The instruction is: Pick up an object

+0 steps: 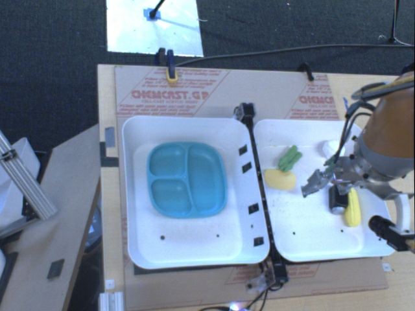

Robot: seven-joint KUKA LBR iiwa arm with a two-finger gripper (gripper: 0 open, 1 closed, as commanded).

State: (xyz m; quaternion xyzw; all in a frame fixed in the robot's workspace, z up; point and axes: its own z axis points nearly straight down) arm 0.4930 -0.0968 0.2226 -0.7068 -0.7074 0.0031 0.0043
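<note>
The gripper [316, 183], its jaws' state unclear, hovers in the right bin [311, 251] beside the yellow object [280, 180] toward the bin's left wall.

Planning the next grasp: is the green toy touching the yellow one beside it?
Touching. The camera view shows the green toy meeting the yellow toy with no gap.

The bench [214, 83] bears two white bins: left bin [139, 193]; right bin [311, 245].
</note>
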